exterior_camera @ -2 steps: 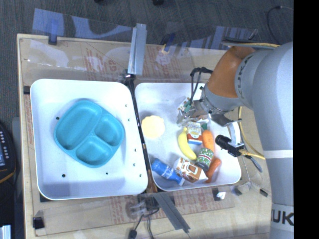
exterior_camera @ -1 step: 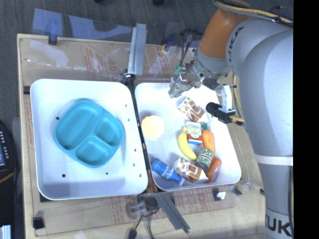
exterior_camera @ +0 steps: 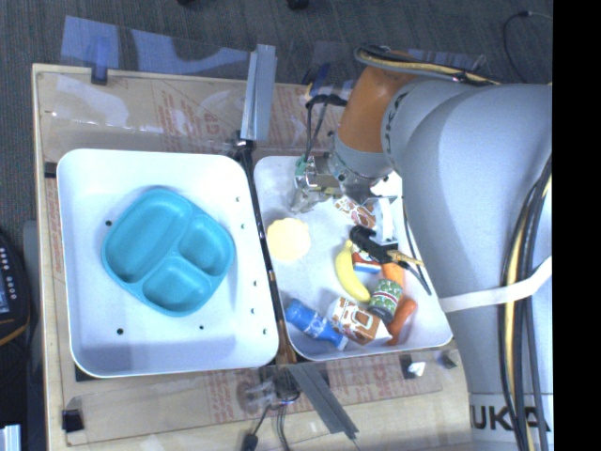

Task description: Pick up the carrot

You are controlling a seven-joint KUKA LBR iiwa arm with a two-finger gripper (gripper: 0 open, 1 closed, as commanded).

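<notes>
We see the arm [exterior_camera: 470, 186] as the biggest shape, a broad grey bulk sweeping in from the right and bending over the right bin [exterior_camera: 272, 181], its orange band [exterior_camera: 368, 111] sitting above the wrist. The wrist tilts down toward that bin's far left corner, where the gripper [exterior_camera: 307, 191] hangs low over the white floor. We cannot tell how the gripper is set.

The left bin [exterior_camera: 84, 327] holds a blue divided tray [exterior_camera: 169, 249]. In the right bin, a pale round fruit [exterior_camera: 288, 239] lies just below the gripper. Nearer the front lie a banana [exterior_camera: 351, 275], a small carton [exterior_camera: 357, 322] and a blue bottle [exterior_camera: 310, 319]. The carrot [exterior_camera: 402, 316] lies at the front right of this bin, slanted, beside a can [exterior_camera: 385, 299], well apart from the gripper.
</notes>
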